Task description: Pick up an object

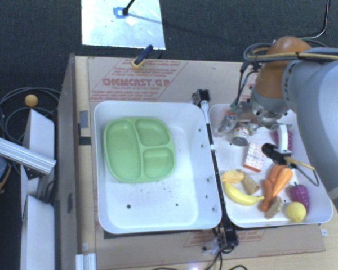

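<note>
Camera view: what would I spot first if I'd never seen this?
Probably the big grey arm with its orange band, reaching in from the right over the right bin. Next, the green divided tray lying alone in the left bin, and the bright toy food in the right one: banana, carrots, lemon.

Cardboard sheet [158, 77]: I read red print, "CHEMCAST GP", in large letters along the strip above the bins.
Smaller red lines: I saw them above and beside that name on the same sheet, but they were too small for me to read.
Lower edge of the sheet: I noticed more red print below the bins, unreadable.
Small orange and white pack [253, 157] in the right bin [324, 211]: it carried markings, but I could not make them out.
</note>
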